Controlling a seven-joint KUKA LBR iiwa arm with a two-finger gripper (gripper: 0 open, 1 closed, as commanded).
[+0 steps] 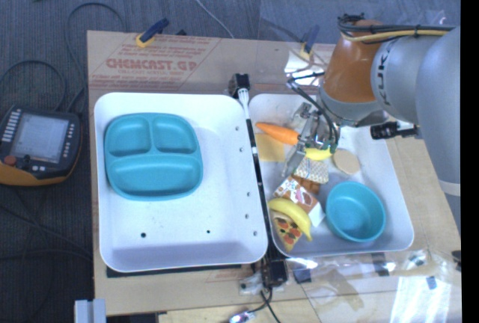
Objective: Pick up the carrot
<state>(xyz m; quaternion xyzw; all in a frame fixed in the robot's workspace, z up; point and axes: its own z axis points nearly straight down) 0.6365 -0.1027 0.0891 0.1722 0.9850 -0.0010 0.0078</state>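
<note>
Gripper hung low over the right bin, its tip just right of the carrot; whether it was wide or narrow could not be told from above, and nothing showed in its hold. The carrot lay in the bin's upper left part, close to the wall shared with the left bin, its thick end toward the gripper and its thin end toward that wall. It looked like a toy: probably light, stiff and smooth, so apt to slip or roll if pinched near the taper. A hold across the thicker middle seemed safest. A banana, a blue bowl and other play food crowded the bin below it. A blue tray sat in the left bin.
</note>
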